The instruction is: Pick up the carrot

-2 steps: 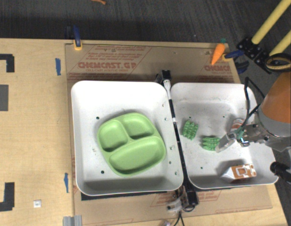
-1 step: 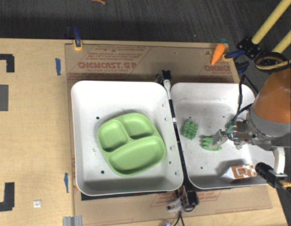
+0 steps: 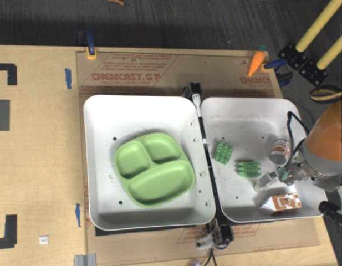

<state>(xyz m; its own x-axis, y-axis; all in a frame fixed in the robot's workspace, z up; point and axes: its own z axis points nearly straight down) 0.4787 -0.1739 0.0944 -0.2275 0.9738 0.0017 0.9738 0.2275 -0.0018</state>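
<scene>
The carrot (image 3: 256,63) lies outside the bins at the frame's upper right. The gripper (image 3: 275,176) sits low in the right bin (image 3: 237,115), probably misplaced; its grip cannot be told.

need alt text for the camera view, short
A grey arm with an orange band reaches from the right into the right shallow white bin, its claw low near two green ridged toy pieces. An orange toy carrot lies outside the bins on the cardboard behind them. The left white bin holds a green three-compartment plastic plate.
</scene>
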